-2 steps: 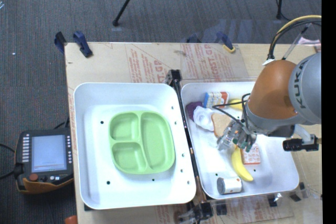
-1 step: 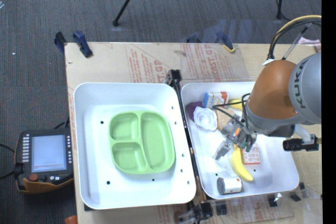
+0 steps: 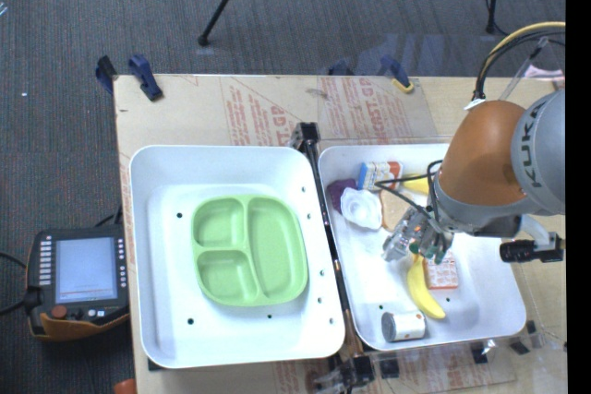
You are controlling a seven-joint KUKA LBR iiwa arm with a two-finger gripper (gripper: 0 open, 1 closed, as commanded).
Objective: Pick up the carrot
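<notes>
Your gripper (image 3: pixel 417 241) is hanging low over the middle of the right bin (image 3: pixel 503 314), and you cannot tell if it is wide or narrow. It is sitting just above the top end of a yellow banana (image 3: pixel 426 292), next to a red and white packet (image 3: pixel 444 273). A white crumpled thing (image 3: pixel 362 208) is lying just to its left. You cannot tell for sure where the carrot is; a small yellow-orange bit (image 3: pixel 416 185) is peeking out beside the arm's orange band (image 3: pixel 487 152). A green plate (image 3: pixel 249 250) is resting in the left bin (image 3: pixel 140 244).
</notes>
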